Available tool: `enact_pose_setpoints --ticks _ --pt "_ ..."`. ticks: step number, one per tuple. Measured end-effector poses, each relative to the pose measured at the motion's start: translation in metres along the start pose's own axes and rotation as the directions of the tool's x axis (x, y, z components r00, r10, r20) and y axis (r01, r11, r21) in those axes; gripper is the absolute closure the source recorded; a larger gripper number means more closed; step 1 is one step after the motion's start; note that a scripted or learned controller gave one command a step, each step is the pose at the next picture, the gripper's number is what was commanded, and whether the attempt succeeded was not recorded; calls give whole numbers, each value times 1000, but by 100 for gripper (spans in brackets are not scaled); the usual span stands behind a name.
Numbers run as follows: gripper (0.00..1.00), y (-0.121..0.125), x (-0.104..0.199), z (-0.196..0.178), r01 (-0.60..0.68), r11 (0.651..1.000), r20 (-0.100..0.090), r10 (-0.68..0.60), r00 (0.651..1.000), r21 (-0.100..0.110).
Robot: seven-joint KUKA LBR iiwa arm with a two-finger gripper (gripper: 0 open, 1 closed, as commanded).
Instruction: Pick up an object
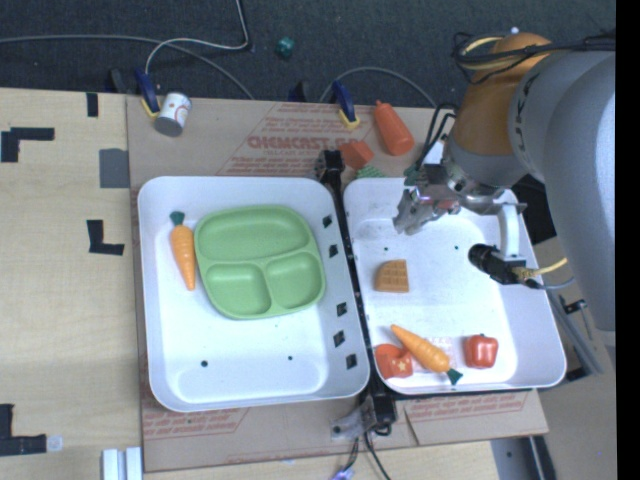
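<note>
Front rim of the right bin [470, 386] carries three items: tomato [394, 363], carrot [424, 348] and red pepper [481, 351]. We read the waffle piece [392, 276] as the likeliest target; it sits alone mid-bin, clear of everything. Gripper [412, 218] hovers over the far part of the same bin, nothing between its fingers; we cannot tell whether they are spread or closed. From the gripper the waffle lies at roughly 6 to 7 o'clock, near. It is squarish, so no long axis to align on. The carrot is further off at 6 o'clock, axis running 10 to 4.
</note>
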State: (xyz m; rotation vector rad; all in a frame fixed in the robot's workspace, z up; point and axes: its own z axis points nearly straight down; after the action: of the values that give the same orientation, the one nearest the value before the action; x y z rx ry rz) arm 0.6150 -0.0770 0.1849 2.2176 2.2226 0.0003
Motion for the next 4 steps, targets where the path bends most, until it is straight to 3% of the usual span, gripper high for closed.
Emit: enact_pose_setpoints --ticks 1,2,3,4 --pt "0 -1 0 1 -1 1000 0 1 1000 3" --pt "0 -35 -19 55 -2 1000 -1 2 1000 5" --pt "0 -22 -20 99 -1 1000 0 1 1000 2" --pt "0 -21 -23 99 0 1000 -1 0 1000 0"
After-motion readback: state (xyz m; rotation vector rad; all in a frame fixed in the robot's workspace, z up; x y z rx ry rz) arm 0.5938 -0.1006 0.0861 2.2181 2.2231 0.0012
